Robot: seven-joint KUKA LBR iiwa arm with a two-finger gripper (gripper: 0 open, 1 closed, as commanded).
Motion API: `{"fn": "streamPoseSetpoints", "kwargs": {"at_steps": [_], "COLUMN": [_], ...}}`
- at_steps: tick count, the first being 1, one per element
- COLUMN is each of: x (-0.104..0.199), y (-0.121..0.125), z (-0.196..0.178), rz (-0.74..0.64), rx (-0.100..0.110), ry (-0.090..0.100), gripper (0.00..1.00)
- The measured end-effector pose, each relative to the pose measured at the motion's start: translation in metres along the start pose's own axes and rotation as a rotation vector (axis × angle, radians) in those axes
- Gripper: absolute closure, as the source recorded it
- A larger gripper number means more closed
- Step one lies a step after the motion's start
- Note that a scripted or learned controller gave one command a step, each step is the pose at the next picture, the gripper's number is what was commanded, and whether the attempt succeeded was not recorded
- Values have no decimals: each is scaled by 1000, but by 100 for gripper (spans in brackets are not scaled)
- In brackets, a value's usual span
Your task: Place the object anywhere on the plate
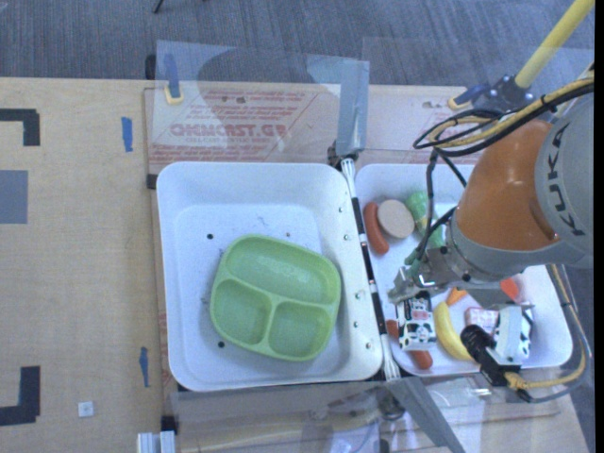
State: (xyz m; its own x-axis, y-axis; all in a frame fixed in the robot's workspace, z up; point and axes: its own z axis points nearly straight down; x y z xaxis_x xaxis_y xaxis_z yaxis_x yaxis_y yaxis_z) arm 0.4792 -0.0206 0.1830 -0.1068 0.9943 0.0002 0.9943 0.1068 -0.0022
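Orange-banded and bulky, the arm (514, 192) fills the upper right of the view and hangs over the right bin (562, 352), hiding much of it. Its gripper (416, 289) sits low among the toys there, just above a small black-and-white item (413, 327) and beside a banana (449, 332); whether it is open or closed I cannot tell, and nothing can be seen in its grasp. Other toys lie around it: a sausage (376, 227), a round tan piece (395, 219), a green lump (417, 202), and a white and black object (514, 333) near the bin's right end. Which of these is meant to be moved is not clear; my guess is the item under the gripper. The green plate (275, 296), with three compartments, rests in the left bin (189, 192) with nothing on it. So the task looks barely begun: the pick, the carry across the divide and the release are all left.
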Motion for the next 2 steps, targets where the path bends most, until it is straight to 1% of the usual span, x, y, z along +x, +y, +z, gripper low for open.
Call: {"fn": "streamPoseSetpoints", "kwargs": {"at_steps": [1,2], "x": [72,177], "y": [8,67], "z": [-42,-53], "rz": [-33,45], "rx": [1,0], "ry": [-1,-2], "gripper": [100,100]}}
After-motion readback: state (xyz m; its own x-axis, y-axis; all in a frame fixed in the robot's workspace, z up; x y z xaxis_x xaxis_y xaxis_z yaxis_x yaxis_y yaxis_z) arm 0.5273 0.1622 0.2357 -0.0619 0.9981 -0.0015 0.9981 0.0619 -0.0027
